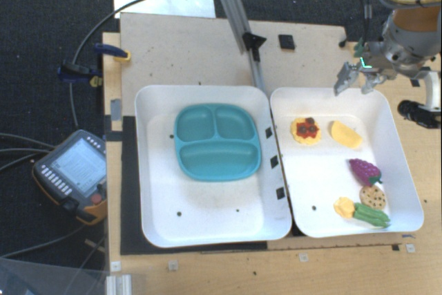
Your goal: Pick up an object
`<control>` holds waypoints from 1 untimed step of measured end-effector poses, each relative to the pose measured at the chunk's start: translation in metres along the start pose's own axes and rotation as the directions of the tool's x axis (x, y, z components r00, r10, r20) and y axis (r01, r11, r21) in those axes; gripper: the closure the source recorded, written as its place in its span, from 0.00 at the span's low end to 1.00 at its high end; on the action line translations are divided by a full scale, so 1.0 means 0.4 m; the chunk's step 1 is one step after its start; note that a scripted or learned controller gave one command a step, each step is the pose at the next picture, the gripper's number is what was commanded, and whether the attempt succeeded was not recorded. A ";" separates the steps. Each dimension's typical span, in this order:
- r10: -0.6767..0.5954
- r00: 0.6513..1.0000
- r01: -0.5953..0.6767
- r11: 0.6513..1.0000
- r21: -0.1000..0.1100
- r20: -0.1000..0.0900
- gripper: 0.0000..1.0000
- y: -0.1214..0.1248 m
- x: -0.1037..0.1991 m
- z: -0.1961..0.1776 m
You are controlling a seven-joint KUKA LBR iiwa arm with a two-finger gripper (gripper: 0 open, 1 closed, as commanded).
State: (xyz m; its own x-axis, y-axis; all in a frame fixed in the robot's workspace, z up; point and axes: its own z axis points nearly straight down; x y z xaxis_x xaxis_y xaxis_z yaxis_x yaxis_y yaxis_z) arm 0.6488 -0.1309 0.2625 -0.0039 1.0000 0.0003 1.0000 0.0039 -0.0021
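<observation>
- The gripper [356, 79] hangs over the far rim of the right bin [394, 114], jaws spread apart and holding nothing.
- The nearest candidate, a yellow wedge [346, 135], lies inside that bin, just toward the front of the jaws, beside a small round pizza-like toy [306, 130].
- It looks like light, stiff, smooth plastic; its narrow width probably offers the best hold.
- Further forward in the bin lie purple grapes [364, 170], a speckled cookie [373, 197] and a green pod [371, 215].
- The left bin [159, 217] carries a teal divided plate [217, 142].
</observation>
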 end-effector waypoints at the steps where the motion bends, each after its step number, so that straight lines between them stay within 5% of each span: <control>1: -0.001 1.000 0.001 1.000 -0.004 0.001 0.00 0.002 0.000 -0.005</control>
State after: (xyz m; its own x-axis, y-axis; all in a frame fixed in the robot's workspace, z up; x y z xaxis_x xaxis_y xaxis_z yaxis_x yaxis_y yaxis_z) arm 0.6497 -0.1308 0.2647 -0.0045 1.0000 -0.0002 1.0000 0.0045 0.0023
